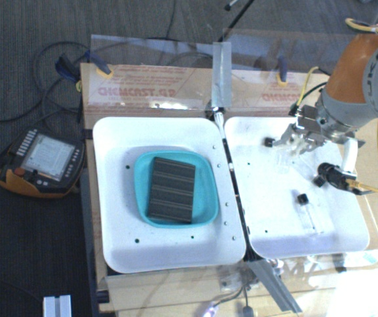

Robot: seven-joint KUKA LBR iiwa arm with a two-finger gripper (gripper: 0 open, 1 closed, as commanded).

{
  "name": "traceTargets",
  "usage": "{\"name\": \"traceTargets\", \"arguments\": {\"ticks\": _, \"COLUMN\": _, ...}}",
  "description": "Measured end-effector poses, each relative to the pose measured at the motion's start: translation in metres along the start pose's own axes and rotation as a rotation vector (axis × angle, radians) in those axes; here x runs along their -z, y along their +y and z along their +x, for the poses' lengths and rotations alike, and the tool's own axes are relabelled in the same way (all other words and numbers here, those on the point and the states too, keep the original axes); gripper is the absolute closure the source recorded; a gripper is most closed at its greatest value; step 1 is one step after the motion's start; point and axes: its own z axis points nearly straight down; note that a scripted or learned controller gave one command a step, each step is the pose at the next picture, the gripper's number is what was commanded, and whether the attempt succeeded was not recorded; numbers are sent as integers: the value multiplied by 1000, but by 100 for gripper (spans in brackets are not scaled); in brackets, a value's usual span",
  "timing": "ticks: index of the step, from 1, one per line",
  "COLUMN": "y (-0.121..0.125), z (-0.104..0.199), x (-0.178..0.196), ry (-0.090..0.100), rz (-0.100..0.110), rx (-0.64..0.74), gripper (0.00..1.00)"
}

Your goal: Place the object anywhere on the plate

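Observation:
A dark grey ribbed block [171, 189] lies flat on the teal plate [206, 197] in the middle of the left bin [113, 177]. The block sits fully inside the plate's rim, its long side running front to back. My gripper [286, 145] hangs over the far part of the right bin [274, 210], well away from the plate. It is open and there is nothing between its fingers. The orange-banded wrist [353, 65] reaches in from the upper right.
A small black piece with a clear strip [305, 207] lies on the floor of the right bin. A metal divider [231, 177] separates the two bins. A clear back wall [156, 78] stands behind them. A pendant [43, 160] lies on the floor at the left.

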Motion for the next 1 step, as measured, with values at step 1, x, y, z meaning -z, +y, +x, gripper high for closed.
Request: {"name": "traceTargets", "arguments": {"ticks": 1, "y": 0, "z": 0, "x": 0, "ry": 0, "rz": 0, "rx": 0, "gripper": 0}}
